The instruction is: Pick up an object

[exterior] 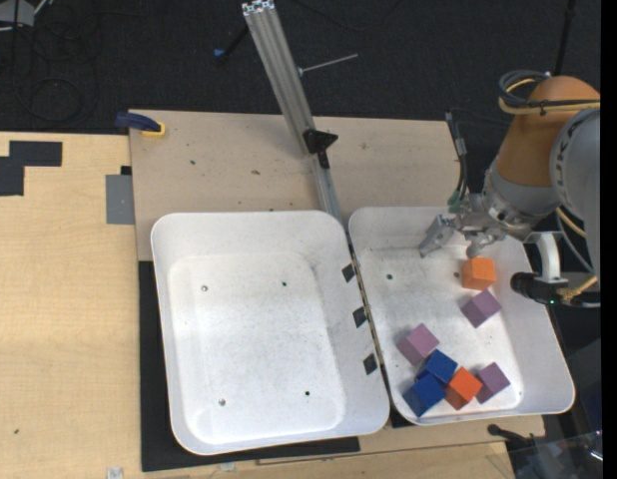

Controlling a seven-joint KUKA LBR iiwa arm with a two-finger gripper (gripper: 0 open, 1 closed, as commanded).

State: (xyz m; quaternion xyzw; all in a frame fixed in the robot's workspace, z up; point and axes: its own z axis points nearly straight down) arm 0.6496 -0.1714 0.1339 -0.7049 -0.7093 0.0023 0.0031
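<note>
An orange cube (478, 272) lies just below the open end effector (458, 238).

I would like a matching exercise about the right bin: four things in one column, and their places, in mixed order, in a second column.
Things:
1. gripper
2. lone orange cube
3. blue cubes
4. purple cube by the cluster's right

Places:
A. near corner of the right bin, touching an orange cube
B. above the bin's far part, just beyond the lone orange cube
C. right of the near orange cube
D. far half, with a purple cube just nearer

Pairs: 1-B, 2-D, 3-A, 4-C
</note>
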